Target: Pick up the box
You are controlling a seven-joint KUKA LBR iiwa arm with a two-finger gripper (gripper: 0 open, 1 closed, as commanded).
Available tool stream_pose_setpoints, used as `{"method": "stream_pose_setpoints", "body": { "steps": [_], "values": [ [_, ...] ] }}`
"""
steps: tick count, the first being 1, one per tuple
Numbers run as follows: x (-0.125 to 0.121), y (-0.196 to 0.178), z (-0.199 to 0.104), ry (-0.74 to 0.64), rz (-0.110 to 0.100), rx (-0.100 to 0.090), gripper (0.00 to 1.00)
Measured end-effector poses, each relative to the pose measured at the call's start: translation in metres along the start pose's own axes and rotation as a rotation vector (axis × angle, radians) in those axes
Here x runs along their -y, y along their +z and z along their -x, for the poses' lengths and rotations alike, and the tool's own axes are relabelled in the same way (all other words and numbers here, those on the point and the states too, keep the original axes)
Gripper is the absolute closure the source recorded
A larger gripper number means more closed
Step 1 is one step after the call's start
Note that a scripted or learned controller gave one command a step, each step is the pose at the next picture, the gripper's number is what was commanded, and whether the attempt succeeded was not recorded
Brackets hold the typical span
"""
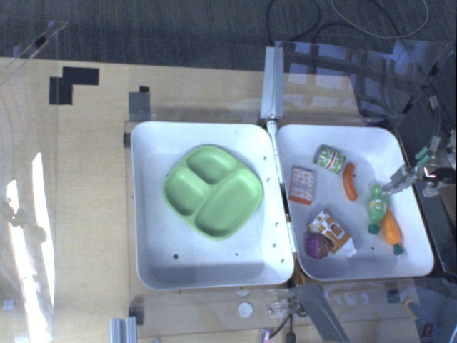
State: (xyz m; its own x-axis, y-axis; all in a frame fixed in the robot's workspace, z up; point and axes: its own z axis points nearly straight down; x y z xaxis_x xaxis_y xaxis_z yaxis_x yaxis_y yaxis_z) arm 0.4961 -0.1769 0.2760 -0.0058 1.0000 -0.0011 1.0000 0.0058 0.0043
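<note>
A: Surface and surroundings to be recorded first.

B: A pale wooden bench (78, 213) is seen, with dark grey carpet (157, 13) behind it and black cables (321, 20) trailing across that carpet. Two white bins sit side by side on the bench. The left bin (153, 263) holds a green divided plate (213, 190).

A: Location of the box?

B: The box (303, 185), pink and white, is noted flat in the right bin (371, 263), to the right of the plate and just across the wall shared by the bins. A small can (329, 158) lies further right of the plate and up; a sausage (349, 181), a green bottle (376, 207) and a carrot (390, 230) lie further still. A brown packet (330, 233) and a purple item (315, 246) are seen below the box.

A: Anything unclear?

B: The gripper (400, 180) is cut off at the frame's right edge, well apart from the box. Whether the jaws are apart or together cannot be told. The purple item is too blurred to identify.
</note>
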Motion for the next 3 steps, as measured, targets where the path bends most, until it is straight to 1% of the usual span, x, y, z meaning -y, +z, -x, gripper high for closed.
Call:
{"method": "stream_pose_setpoints", "body": {
  "steps": [1,2,3],
  "values": [
    [-0.034,0.158,-0.046,-0.152,0.004,0.0,0.0],
    [-0.117,0.189,-0.009,-0.309,0.006,0.001,0.0],
    [-0.12,0.176,-0.011,-0.312,0.013,0.002,1.0]
  ]
}}
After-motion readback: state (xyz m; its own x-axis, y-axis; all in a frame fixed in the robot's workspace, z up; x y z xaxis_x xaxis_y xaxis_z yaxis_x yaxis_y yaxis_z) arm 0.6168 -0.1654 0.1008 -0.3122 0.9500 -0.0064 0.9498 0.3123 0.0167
